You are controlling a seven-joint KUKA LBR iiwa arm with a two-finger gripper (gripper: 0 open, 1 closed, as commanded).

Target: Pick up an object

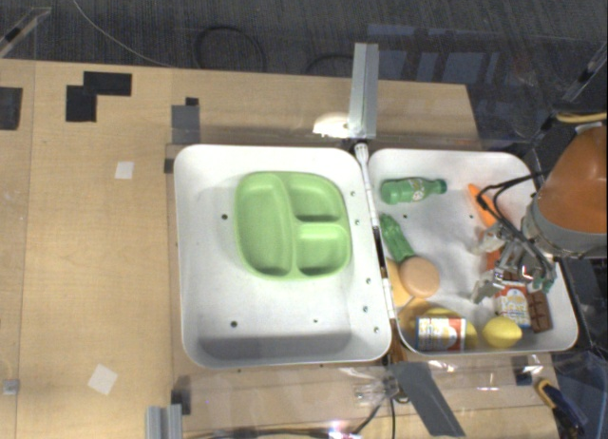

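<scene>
1. The left bin (204, 238) holds a green divided tray (290, 223), lying flat near its middle.
2. The right bin (446, 163) is crowded. Along its left side lie a green bottle (412, 189) near the top, a second green bottle (394, 238) below it, then a tan round object (419, 277).
3. At the bottom edge sit a can on its side (440, 333) and, just right of it, a lemon (503, 332).
4. An orange piece (478, 201) lies toward the upper right of that bin.
5. The gripper (511, 276) hangs low over the right bin's right side, above a small red-and-white packet (515, 306). Whether the jaws are apart or together cannot be told, and nothing is seen held.
</scene>
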